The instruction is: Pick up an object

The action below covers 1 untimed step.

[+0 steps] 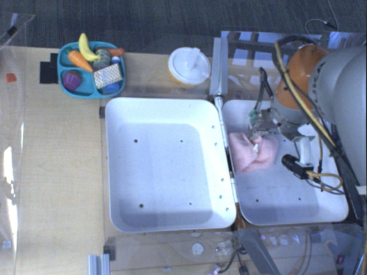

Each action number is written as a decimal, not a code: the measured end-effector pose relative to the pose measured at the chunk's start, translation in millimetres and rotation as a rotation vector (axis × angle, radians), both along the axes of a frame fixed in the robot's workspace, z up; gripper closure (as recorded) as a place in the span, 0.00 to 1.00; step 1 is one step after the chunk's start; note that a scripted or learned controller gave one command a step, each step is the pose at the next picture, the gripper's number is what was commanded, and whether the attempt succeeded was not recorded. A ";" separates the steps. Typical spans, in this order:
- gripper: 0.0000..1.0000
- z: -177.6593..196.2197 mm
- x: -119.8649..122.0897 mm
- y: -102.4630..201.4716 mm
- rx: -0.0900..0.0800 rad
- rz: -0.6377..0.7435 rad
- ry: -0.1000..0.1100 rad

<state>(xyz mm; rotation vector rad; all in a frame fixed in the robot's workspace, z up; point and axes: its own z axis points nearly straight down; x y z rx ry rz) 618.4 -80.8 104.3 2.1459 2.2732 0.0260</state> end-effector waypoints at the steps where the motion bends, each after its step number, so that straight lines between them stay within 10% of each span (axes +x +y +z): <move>1: 0.00 0.1 0.0 -0.5 -0.001 0.000 0.000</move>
